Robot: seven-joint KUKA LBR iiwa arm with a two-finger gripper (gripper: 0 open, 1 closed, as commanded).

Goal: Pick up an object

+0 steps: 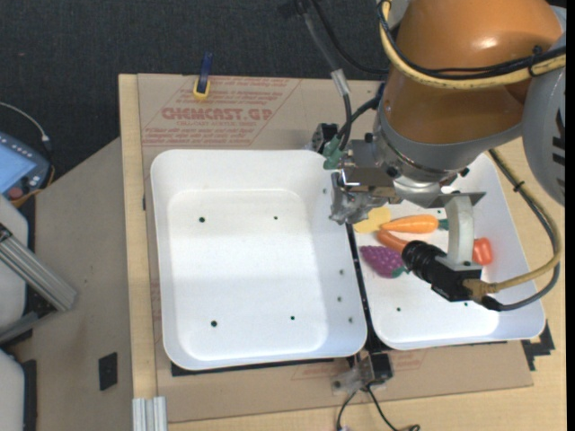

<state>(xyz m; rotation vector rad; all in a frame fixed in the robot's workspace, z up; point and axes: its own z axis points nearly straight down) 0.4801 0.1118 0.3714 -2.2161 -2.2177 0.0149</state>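
Note:
Several toy foods lie in the right bin [431,326]: a yellow piece [372,220], an orange carrot [411,225] with a second orange piece [393,240] just below it, a purple bunch of grapes [382,259] and a small red-orange piece [482,251] at the right. My gripper [346,206] hangs under the big orange band of the arm [467,25], low over the right bin's left edge, just left of the yellow piece. The wrist hides much of the bin's far half.
The left white bin [166,241] lies beside the right one on a cardboard sheet [225,106]. A black cable connector [436,272] with hoses hangs over the right bin. A small blue and yellow clip [204,77] sits at the cardboard's far edge.

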